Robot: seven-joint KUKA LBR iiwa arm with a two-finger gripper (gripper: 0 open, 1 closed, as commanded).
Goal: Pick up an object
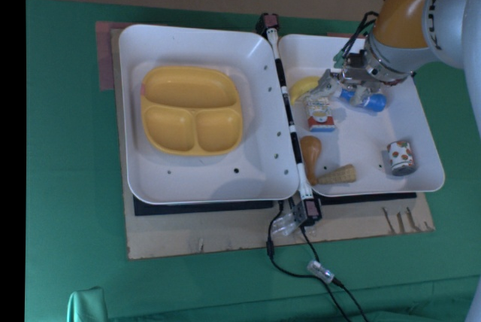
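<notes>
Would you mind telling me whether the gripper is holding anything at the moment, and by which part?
It cannot be told. The gripper sits low in the right bin among the banana, the blue object and the small carton.

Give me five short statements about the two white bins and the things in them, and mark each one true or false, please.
1. The yellow divided plastic plate lies in the left white bin. True.
2. The small red-and-white patterned can lies in the left bin. False: it lies in the right white bin, near its right side.
3. The tan cone-shaped toy lies on its side near the front edge of the right bin. True.
4. The gripper is above the yellow plate. False: it is over the right bin, beside the yellow banana-shaped toy.
5. The blue cylinder-shaped object rests outside both bins. False: it is inside the right bin.
</notes>
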